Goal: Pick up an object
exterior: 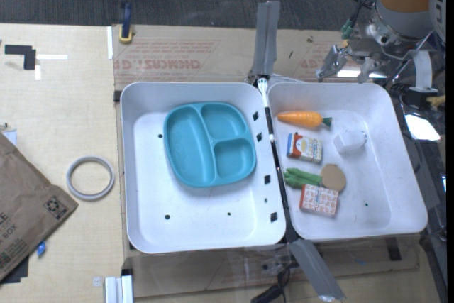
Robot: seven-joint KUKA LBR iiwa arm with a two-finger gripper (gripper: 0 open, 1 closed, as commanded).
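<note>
The right bin (397, 145) holds an orange carrot (301, 119), a small carton with a picture on it (305, 147), a white cup-like piece (350, 141), a green pea pod (302, 177), a tan round cookie (333, 177) and a red patterned box (318, 200). My gripper (349, 64) hangs above the bin's far rim, at the back right, well apart from all of these. Its two fingers stand apart with nothing between them.
The left bin (142, 174) bears a blue divided plate (210, 143). A grey divider post (266, 39) rises between the bins at the back. A tape ring (90, 177) and a brown cardboard box (25, 202) lie on the bench to the left.
</note>
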